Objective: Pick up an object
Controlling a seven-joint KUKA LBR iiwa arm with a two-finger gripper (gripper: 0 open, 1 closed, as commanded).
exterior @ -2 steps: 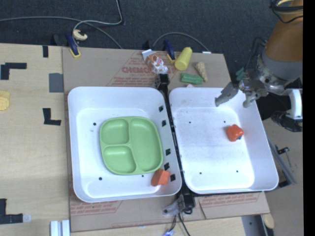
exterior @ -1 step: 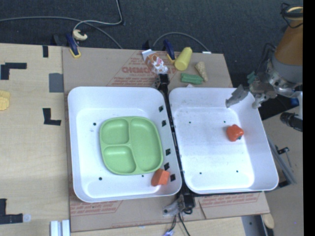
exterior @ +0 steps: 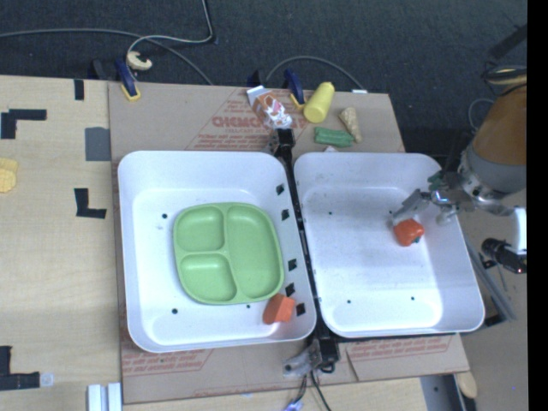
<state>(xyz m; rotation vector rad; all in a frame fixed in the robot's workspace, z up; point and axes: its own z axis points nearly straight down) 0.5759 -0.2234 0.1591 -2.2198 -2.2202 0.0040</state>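
Where the arm reaches in: we see the grey arm with its orange band at 3 o'clock, its end effector (exterior: 417, 209) low over the right bin.
End effector state: its two thin fingers look spread, one pointing toward 9 o'clock, the other toward the bin's 3 o'clock wall; we see nothing clamped between them.
Task object: a small red-orange rounded block (exterior: 408, 231) lies on the floor of the right shallow white plastic bin (exterior: 377, 311), just beside the finger tips on their 6 o'clock side; we cannot tell whether they touch.
Left bin: the left shallow white plastic bin (exterior: 145, 315) holds a light green three-compartment plate (exterior: 228, 253) near its middle, and an orange wedge-like piece (exterior: 278, 309) at the plate's 5 o'clock corner, by the wall between the bins.
Table beyond the bins: at 12 o'clock on the table (exterior: 51, 255) we see a yellow cylinder (exterior: 318, 101), a flat green bar (exterior: 333, 136), a tan cone-like piece (exterior: 349, 122) and a red-and-white wrapped packet (exterior: 271, 107).
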